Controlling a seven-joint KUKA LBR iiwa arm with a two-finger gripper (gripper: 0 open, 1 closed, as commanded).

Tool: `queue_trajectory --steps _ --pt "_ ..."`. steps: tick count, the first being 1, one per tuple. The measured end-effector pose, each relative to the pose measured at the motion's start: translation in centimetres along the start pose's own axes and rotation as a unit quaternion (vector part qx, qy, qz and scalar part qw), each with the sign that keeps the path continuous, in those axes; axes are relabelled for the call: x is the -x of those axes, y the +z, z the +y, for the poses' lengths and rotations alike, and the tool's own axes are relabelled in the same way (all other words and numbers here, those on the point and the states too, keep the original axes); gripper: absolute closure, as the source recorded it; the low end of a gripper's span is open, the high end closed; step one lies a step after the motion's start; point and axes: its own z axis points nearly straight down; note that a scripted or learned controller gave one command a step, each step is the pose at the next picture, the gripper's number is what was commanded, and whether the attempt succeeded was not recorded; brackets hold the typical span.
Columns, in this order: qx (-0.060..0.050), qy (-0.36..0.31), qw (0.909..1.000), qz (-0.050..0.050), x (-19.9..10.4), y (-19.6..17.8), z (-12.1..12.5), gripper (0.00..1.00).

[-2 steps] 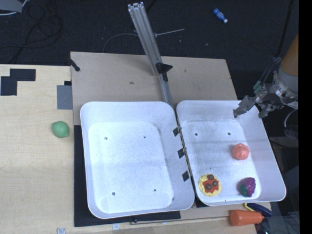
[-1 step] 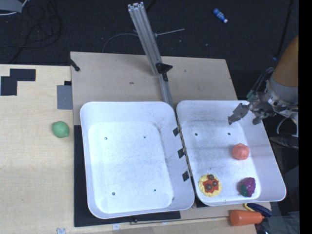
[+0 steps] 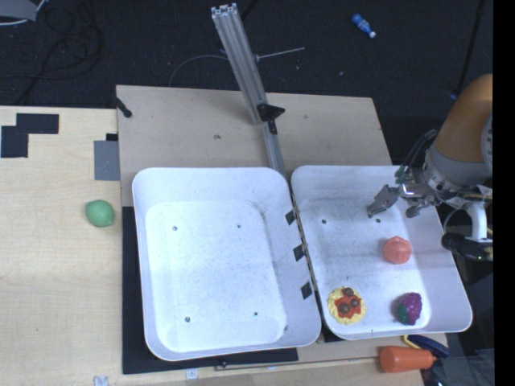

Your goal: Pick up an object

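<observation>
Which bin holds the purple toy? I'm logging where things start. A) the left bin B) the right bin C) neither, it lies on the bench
B: the purple toy lies near the front corner of the right bin, beside the yellow toy and below the pink ball.

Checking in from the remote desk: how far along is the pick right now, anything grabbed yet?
Nothing is lifted yet. The two-finger gripper sits open over the right white bin, nothing between its fingers. The round salmon-pink ball lies on the bin floor just below it, with the purple grape bunch and the yellow pizza-like toy with red spots nearer the front edge. Left: descend onto one, close, raise it.
</observation>
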Motion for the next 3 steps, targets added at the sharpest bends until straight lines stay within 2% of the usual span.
queue_trajectory --steps 1,2,3 --pt "0.001 0.0 1.0 0.0 -0.1 5.2 -0.1 0.0" --pt "0.003 0.0 1.0 -0.001 0.0 4.0 0.0 1.0" --pt "0.005 0.001 1.0 -0.001 0.3 -2.2 -0.4 1.0"
